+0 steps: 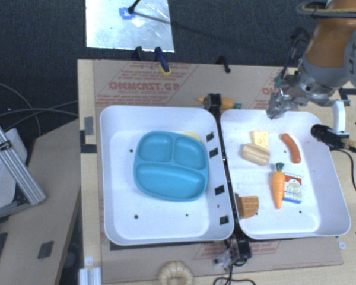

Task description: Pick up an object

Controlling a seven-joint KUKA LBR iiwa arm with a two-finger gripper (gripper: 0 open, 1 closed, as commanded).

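Left bin (115, 177): far left of the tool; a blue tray (171, 165) with three compartments lies in its middle, with bare white floor around it on every side and most at the near edge.
Divider: the two bins meet at a dark strip of clips, left of and below the tool.
Waffle (247, 205): against the right bin's left wall, well below the tool.
Bun (256, 154): below and just left of the tool, touching the cheese (260, 139) behind it.
Carrot (277, 186): upright in the middle of the bin, touching the small carton (293, 188) on its right.
Sausage (291, 148): below and right of the tool, lying apart from the rest.
Right bin (326, 218): open floor along its far edge under the tool, and across its near right corner.
Tool (277, 110): hangs over the far rim of the right bin; cannot tell how its fingers stand.
Writing: "CHEMCAST" in red on the brown sheet covering the tabletop (59, 153), behind the left bin; the carton's print is too small to read.
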